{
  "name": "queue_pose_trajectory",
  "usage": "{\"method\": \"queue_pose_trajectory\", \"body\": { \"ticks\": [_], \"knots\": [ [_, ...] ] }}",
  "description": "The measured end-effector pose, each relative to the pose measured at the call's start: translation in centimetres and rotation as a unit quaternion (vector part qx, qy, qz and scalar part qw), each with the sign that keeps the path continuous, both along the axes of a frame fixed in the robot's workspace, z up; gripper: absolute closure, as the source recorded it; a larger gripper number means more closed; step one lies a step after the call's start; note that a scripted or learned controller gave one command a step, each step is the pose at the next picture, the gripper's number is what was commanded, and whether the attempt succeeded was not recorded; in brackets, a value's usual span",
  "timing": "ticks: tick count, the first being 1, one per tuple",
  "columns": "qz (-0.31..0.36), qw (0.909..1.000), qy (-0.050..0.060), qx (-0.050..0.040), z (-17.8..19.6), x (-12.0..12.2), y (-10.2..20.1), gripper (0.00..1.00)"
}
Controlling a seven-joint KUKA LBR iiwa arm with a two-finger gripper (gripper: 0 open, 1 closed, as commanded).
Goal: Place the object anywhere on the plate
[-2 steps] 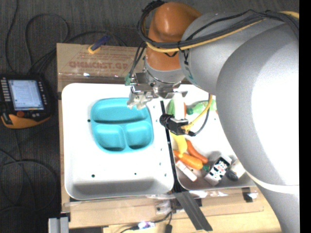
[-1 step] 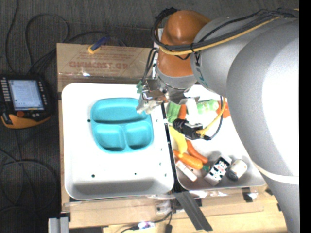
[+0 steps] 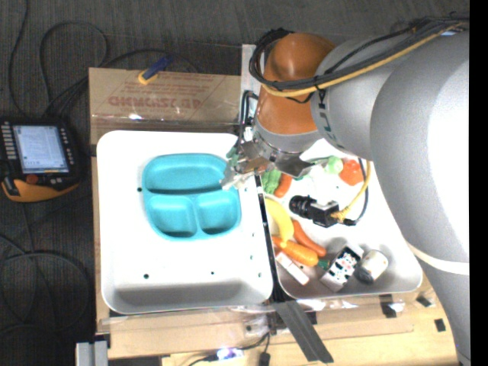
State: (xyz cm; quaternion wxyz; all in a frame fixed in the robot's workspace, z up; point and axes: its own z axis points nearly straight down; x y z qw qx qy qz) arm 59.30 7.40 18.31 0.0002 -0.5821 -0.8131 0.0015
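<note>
Dark grey carpet (image 3: 69, 296) covers the floor, with black cables trailing across it. A handheld controller (image 3: 36, 155) with a lit screen lies on the carpet at the left. The table (image 3: 351, 332) is pale wood, and a sheet of brown cardboard (image 3: 164, 97) with red lettering lies along its far side. A small blue thing (image 3: 152, 69) sits at the cardboard's far edge.

Two white bins stand side by side on the table. The left bin (image 3: 114, 235) holds a turquoise plate (image 3: 191, 197) divided into three compartments, set toward the bin's far half. The right bin (image 3: 406, 271) holds a heap of toy food and oddments:
- a yellow banana (image 3: 280, 219) just beside the dividing wall
- orange carrots (image 3: 303, 244) next to the banana
- an orange piece (image 3: 351, 172) and a green piece (image 3: 271, 181) toward the far side
- a small spotted block (image 3: 345, 264) touching a grey-white cylinder (image 3: 374, 264) near the front

The grey arm comes in from the right, its orange band above the bins' shared wall. The end effector (image 3: 240, 166) hangs over the plate's far right corner, just beside the wall between the bins. I cannot tell whether it is open or closed, or whether it has hold of anything. The loose objects I can make out all lie in the right bin, apart from the plate.
</note>
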Motion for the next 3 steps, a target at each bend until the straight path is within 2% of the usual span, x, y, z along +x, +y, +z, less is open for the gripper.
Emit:
{"method": "queue_pose_trajectory", "body": {
  "ticks": [1,2,3],
  "knots": [
    [-0.056,0.9984,0.001,0.0007,-0.1,-1.8,1.2,1.0],
    [0.047,0.9989,0.001,0.0003,-1.9,-0.6,7.5,1.0],
    [-0.035,0.9994,-0.001,-0.0013,7.7,7.5,7.9,1.0]
  ]
}}
